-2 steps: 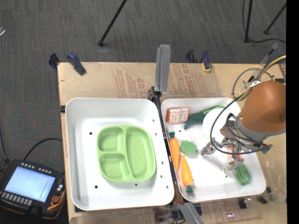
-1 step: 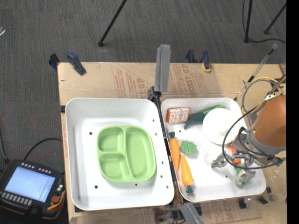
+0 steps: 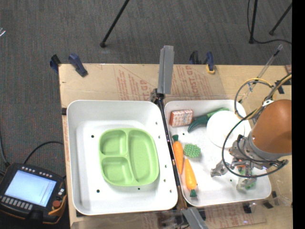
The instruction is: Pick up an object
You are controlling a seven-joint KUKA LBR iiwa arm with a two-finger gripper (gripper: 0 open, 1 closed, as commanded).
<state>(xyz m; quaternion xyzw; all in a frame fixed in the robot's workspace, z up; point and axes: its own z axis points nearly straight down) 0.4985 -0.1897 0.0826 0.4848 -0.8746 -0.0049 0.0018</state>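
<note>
Camera view: 2 slim orange carrots (image 3: pixel 183 163), green-tipped.

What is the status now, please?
Gripper low over right bin, nothing seen held. Carrots, box lie to its left. Path clear.

Lighting is even and fairly bright, diffuse from overhead, with no hard-edged shadows anywhere. The gripper (image 3: pixel 237 168) sits low at the right, its metal parts small and slightly soft, so fine detail there does not resolve. Beside it on the left, the white bin (image 3: pixel 205 194) floor is near overexposed, and the white disc (image 3: pixel 223 128) just above the gripper blends into it with little contrast. Further left, the other bin (image 3: pixel 78 128) shows a faint grey gradient along its inner walls, and the green tray (image 3: pixel 128 156) is cleanly rendered. Beyond the worktop (image 3: pixel 114 82), the carpet (image 3: pixel 47 27) falls darker. The whole picture is mildly grainy and low in resolution.
</note>
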